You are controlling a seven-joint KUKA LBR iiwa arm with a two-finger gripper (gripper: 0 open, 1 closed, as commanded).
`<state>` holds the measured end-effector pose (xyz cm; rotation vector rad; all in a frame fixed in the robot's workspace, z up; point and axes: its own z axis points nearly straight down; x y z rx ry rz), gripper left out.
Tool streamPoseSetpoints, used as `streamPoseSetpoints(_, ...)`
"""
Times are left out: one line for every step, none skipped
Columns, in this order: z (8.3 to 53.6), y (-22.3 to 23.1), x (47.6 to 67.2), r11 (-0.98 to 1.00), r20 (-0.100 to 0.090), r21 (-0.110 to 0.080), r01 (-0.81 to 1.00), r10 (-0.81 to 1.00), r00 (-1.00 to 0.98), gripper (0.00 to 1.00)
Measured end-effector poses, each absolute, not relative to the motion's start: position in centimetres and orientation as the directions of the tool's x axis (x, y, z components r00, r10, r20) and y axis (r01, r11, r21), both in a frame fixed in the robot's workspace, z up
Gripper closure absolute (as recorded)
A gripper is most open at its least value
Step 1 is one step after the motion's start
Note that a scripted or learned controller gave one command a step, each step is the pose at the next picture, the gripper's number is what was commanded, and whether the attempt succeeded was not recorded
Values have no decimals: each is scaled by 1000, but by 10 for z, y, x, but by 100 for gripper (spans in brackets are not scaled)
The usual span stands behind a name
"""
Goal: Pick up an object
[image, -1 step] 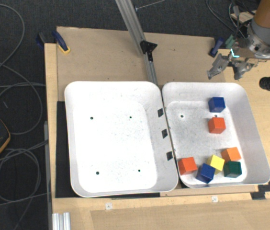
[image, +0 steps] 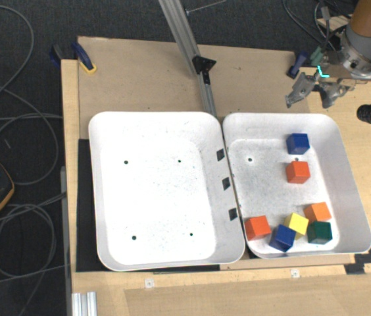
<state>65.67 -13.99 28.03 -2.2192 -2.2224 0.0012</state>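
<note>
Now we hover our gripper (image: 312, 92) past the far edge of the right bin (image: 343, 176) | fingers spread, holding nothing | blue cube (image: 297, 143) sits nearest, alone | we should drop straight down over it, then squeeze on its flat sides.

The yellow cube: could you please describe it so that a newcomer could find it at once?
Look in the right-hand bin, at the cluster of blocks along its near edge. The yellow cube sits mid-cluster, between the blue cube and the green cube; it is the only yellow block.
</note>
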Motion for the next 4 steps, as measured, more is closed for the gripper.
streamPoseSetpoints(232, -140, 665, 2, 1, -6, 1000, 1000, -2, 0)
streamPoseSetpoints(187, -139, 672, 2, 1, -6, 1000, 1000, -2, 0)
streamPoseSetpoints(124, -134, 669, 2, 2, -8, 1000, 1000, -2, 0)
streamPoseSetpoints(141, -134, 672, 3, 0, 3, 1000, 1000, -3, 100)
